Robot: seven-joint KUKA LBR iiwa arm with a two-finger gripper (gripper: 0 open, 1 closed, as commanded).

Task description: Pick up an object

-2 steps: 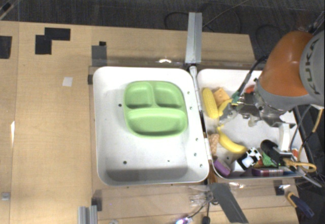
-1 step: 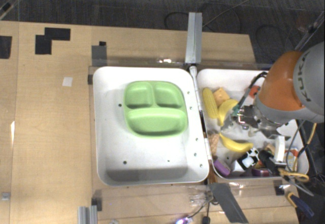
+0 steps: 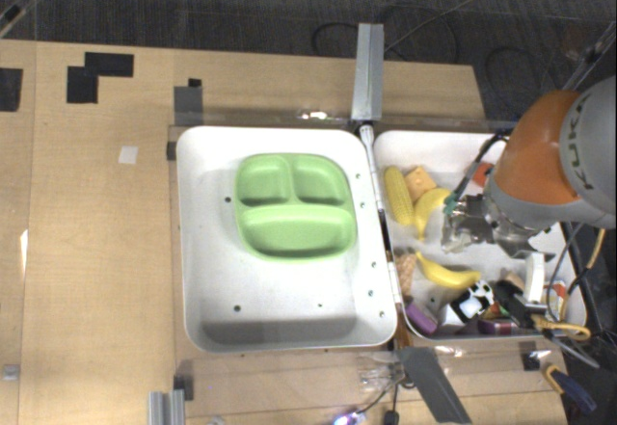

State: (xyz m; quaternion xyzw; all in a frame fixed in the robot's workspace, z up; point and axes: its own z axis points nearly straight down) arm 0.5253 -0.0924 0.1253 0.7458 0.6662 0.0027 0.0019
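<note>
My gripper hangs low over the middle of the right bin, under the grey and orange arm. Just to its left lies a yellow piece, very close to the gripper; I cannot tell whether they touch. A corn cob and a tan block lie further left. Just below the gripper lies a banana. Nothing visibly hangs from the gripper.
The left bin holds a green divided plate. Along the right bin's front lie a purple item, a black and white item and a pinkish piece. A metal divider separates the bins.
</note>
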